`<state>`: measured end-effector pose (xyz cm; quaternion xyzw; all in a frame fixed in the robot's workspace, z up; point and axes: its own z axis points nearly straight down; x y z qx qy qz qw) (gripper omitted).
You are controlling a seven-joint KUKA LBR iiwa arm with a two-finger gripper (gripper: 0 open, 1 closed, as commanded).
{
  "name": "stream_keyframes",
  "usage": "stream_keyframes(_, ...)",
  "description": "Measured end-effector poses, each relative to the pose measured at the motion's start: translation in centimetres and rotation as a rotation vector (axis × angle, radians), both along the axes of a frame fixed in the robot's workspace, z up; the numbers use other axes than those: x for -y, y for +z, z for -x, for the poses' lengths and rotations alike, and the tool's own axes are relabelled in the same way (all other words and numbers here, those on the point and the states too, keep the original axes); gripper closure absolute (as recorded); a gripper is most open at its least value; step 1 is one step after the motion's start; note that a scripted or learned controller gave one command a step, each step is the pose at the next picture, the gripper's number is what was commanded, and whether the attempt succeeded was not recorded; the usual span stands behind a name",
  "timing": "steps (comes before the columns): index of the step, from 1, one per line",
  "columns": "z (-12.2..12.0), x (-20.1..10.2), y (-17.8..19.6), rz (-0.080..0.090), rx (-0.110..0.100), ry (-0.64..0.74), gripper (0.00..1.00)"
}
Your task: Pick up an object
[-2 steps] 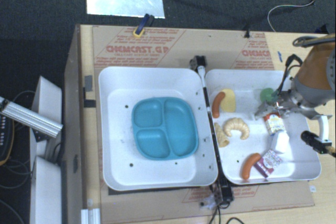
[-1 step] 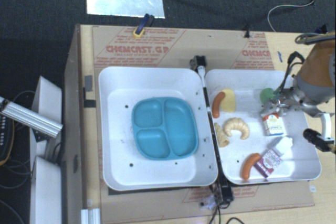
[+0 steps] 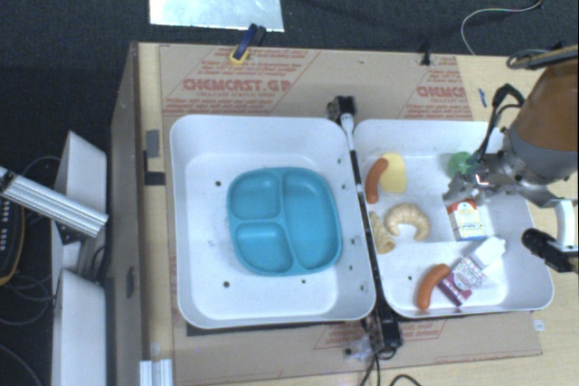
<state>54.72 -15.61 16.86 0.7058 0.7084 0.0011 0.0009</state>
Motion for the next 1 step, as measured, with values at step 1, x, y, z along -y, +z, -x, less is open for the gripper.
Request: stream_keyframes(1, 2.23, -4.24, 1.80, 0.000, -0.002, 0.000, 1.00)
